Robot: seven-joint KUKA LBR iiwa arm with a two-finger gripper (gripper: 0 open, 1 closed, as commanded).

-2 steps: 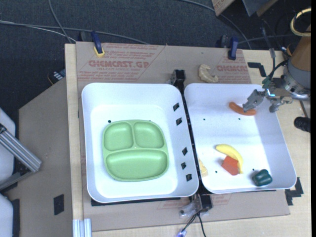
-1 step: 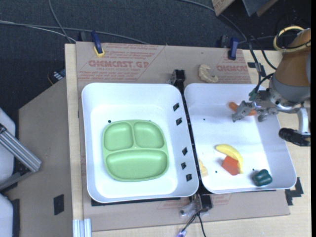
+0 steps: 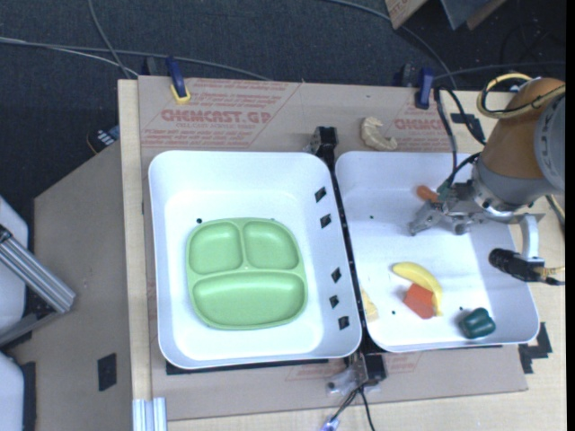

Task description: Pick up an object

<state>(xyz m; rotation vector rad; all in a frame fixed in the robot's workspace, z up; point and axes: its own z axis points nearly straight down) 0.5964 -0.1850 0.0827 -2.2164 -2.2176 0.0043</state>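
Observation:
In the right bin [image 3: 382, 180] lie a yellow banana [image 3: 417, 276], a red block [image 3: 419, 301] touching its near side, and a dark green object [image 3: 476, 322] in the near right corner. A small orange piece [image 3: 426, 191] lies farther back. My gripper [image 3: 429, 215] hangs low over the bin's back half, just in front of the orange piece and well behind the banana. Nothing shows in its grasp. The grey arm with its orange band [image 3: 521, 142] comes in from the right.
The left bin [image 3: 171, 241] holds a green divided plate [image 3: 245, 272]. A beige object [image 3: 377, 133] lies on the bench behind the bins. Black clips line the wall between the bins, with a small yellow scrap [image 3: 368, 308] beside it. Cables run along the right side.

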